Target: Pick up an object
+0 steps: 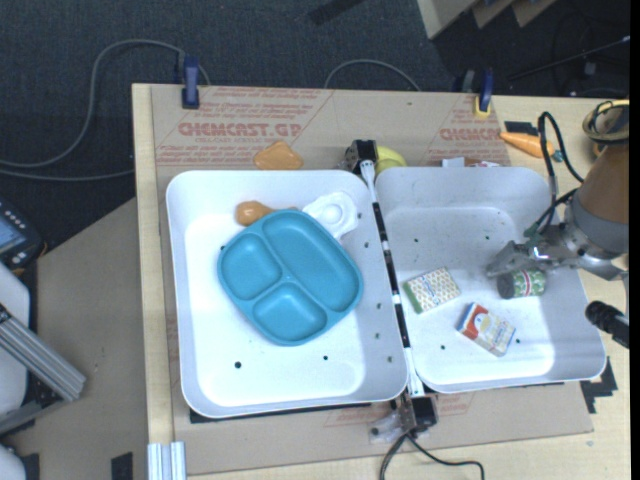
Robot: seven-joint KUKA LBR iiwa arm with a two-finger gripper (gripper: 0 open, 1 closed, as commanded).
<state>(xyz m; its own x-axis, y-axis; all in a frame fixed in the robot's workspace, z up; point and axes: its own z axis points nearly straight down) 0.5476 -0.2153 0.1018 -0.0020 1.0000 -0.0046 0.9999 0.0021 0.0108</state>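
Far to the left of the claw (512, 261), in the other bin (200, 368), we see a blue divided plate (289, 276) with a small orange piece (252, 211) and a white cup-like thing (333, 211) at its far edge; we leave those alone, since they lie well apart from where we work. Nearer, just left of the claw, a small patterned packet (432, 290) lies flat on the floor of the right bin (450, 203), and below the claw a red and white packet (486, 328) lies near the front wall. The thing we judge we are after is the small dark can (523, 284), on its side, right beneath the claw and seemingly touching it. We cannot tell whether the claw is spread or closed, nor whether the can sits between its tips. To do this well, we should straddle the can across its round body, close fully, and lift straight up, since a can on its side may roll away.
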